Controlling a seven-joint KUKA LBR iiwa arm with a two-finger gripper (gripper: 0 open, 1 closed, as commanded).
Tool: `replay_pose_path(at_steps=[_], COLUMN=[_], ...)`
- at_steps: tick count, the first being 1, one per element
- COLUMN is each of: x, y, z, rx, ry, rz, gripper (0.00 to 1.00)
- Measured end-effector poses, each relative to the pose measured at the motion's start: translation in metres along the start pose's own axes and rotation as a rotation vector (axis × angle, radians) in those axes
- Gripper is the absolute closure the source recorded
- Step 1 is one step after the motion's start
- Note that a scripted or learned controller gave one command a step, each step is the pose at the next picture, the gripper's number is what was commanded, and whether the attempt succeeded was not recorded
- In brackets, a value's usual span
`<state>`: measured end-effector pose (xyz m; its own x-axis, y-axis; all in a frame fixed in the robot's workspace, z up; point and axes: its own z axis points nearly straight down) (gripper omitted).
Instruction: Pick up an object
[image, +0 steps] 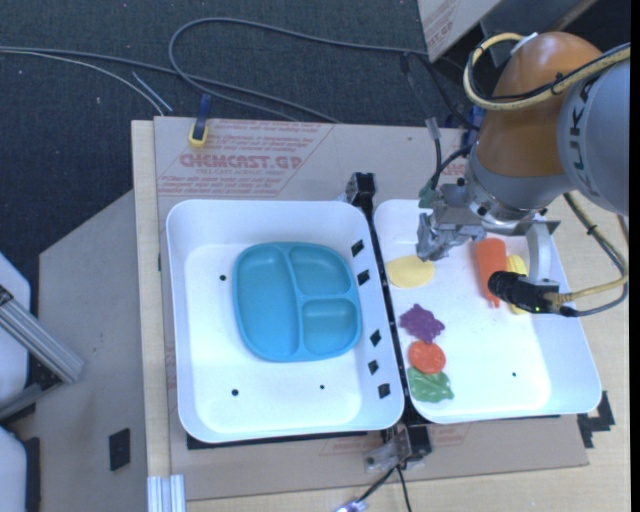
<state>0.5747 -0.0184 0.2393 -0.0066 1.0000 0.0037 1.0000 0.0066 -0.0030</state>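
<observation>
My gripper (432, 244) hangs low in the right bin (560, 390), at its back left. It is right above the upper edge of a flat yellow piece (409, 272). In front of that lie a purple piece (422, 323), a red-orange round piece (427, 356) and a green piece (430, 387). An orange carrot-like piece (490, 264) and a yellow piece (516, 268) lie to the right, partly behind a black part of the arm.
The left bin (200, 400) holds a blue divided plate (297, 300). A black divider with clips (372, 300) runs between the bins. Cables hang off the arm at the right. The front right of the right bin is bare white floor.
</observation>
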Motion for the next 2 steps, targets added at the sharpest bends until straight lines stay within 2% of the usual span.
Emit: replay_pose_path(at_steps=[1,2], x=[0.051,0.104], y=[-0.02,-0.028], z=[0.009,0.021], rx=[0.002,0.001], ry=[-0.001,-0.001], rz=[0.001,0.001], gripper=[1.0,1.0])
